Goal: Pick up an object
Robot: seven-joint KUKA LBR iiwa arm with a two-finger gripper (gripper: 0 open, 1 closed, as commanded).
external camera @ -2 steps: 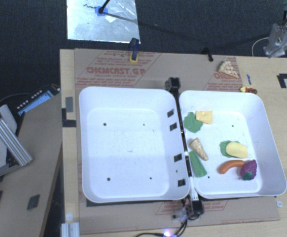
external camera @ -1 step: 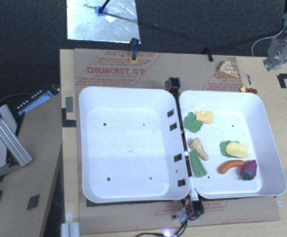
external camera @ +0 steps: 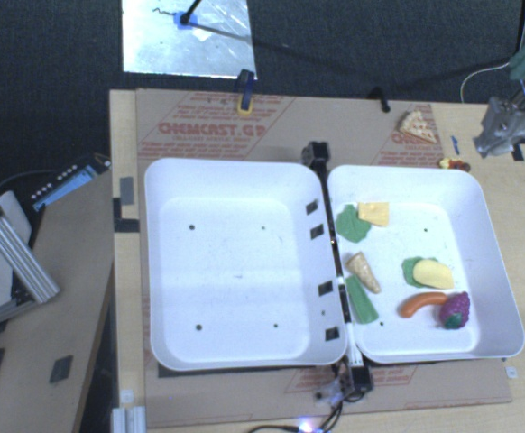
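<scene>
Two shallow white bins sit side by side on the worktop (external camera: 127,269), which is covered by a brown printed board.

Left bin (external camera: 231,260): no loose items lie in it.

Right bin (external camera: 488,233): seven toy food pieces, all well inside the walls. Counted from the left:
- one green leaf piece (external camera: 353,225) near the divider;
- one yellow cheese block (external camera: 374,213) touching the leaf's right edge;
- one tan wedge (external camera: 364,272) below those;
- one green strip (external camera: 363,302) just beneath the wedge;
- one yellow piece (external camera: 433,272) resting on a small green piece (external camera: 413,268);
- one orange sausage (external camera: 422,303) below that pair;
- one purple grape bunch (external camera: 455,309), touching the sausage's right end.

Outside the bins, one pizza slice (external camera: 418,125) lies on the board above the right bin, and one small red and yellow item (external camera: 453,163) lies just beyond that bin's top right corner.

The hand (external camera: 501,133) is at the far right, above and outside the right bin's top right corner. How far its fingers are spread cannot be made out, and nothing is seen between them. Every piece in the right bin lies below and to the left of the hand, well apart from it; the small red and yellow item is the nearest object.
</scene>
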